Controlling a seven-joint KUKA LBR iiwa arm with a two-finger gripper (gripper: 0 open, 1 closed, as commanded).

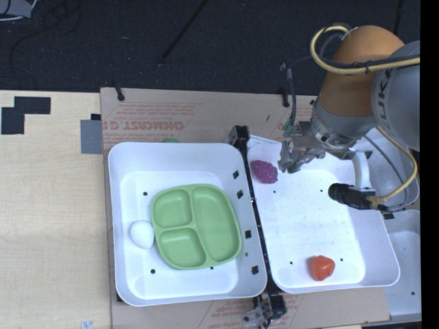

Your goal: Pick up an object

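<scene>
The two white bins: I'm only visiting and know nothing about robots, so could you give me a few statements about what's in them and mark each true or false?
1. The green divided plate lies in the left bin. True.
2. A white ball sits inside one of the plate's compartments. False: it rests on the bin floor, against the plate's left edge.
3. The purple object lies in the right bin, near its far left corner. True.
4. The red object is held in the robot's hand. False: it lies on the right bin's floor near the front edge, apart from the hand.
</scene>
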